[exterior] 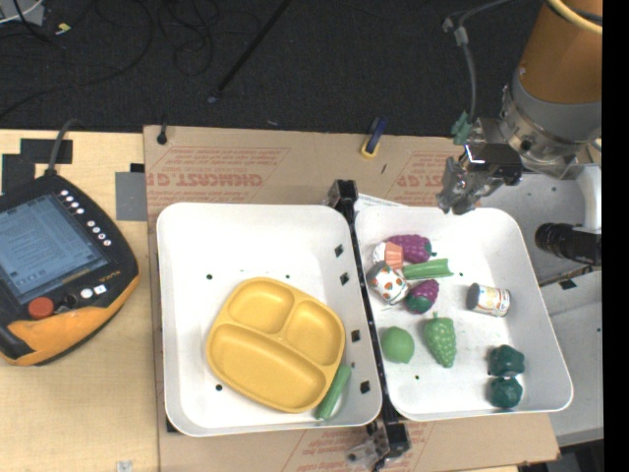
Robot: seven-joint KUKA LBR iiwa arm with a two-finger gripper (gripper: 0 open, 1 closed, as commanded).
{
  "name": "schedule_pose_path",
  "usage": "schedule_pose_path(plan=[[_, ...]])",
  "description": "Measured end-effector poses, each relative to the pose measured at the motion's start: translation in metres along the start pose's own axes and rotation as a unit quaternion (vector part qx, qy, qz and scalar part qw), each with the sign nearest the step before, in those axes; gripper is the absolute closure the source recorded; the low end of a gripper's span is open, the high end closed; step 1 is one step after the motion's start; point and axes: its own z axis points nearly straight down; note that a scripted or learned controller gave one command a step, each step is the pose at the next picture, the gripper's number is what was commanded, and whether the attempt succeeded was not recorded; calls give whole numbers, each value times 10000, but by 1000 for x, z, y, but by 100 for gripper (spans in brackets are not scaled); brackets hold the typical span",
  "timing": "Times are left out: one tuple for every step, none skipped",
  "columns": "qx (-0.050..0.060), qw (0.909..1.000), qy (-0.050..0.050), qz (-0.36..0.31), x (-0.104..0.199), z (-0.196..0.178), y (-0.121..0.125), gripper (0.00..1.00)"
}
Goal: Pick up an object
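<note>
Far floor (295, 47): dark carpet, crossed by loose black cables (128, 18); bench top (69, 401): pale wood, left side; brown cardboard sheet (265, 165) with reversed red print lies under the bins; teach pendant (54, 264), grey and orange with lit screen, rests at left; blue-and-yellow clamp (372, 138) on the cardboard's far edge; lighting even.

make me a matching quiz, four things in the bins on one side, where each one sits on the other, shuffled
Things:
1. yellow divided tray
2. small can
3. purple grapes
4. two dark green pieces

Places:
A. right bin, near front right corner
B. left bin, middle
C. right bin, by its right wall
D. right bin, top of the cluster near the divider

Pairs: 1-B, 2-C, 3-D, 4-A
</note>
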Motion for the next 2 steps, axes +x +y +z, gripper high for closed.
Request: schedule_pose_path(plan=[[-14,10000,6,-3,12,-69,-50,100],[56,10000,2,-5,39,22,-59,100]])
